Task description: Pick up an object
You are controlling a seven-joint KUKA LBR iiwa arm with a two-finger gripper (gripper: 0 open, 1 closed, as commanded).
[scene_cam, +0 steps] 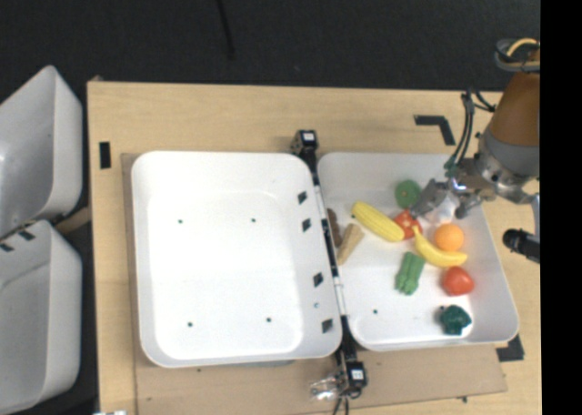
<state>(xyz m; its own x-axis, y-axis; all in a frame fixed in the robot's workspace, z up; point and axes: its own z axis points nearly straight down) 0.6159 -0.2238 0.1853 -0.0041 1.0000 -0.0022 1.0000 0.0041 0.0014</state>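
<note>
**Hand low over the right bin's far side**

From above, the hand [443, 197] hangs over the right bin [382, 331], fingers spread, clamping nothing. Beneath it lie a red piece [406, 221], partly hidden, and an orange [448, 237]. The arm [514, 131] is cut off at right.

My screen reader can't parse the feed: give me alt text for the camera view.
The pincer hangs over the right bin, close to a small red piece and a green one. That bin also holds a corn cob, banana, orange, tomato, green vegetable and broccoli. The left bin sits alongside.
</note>
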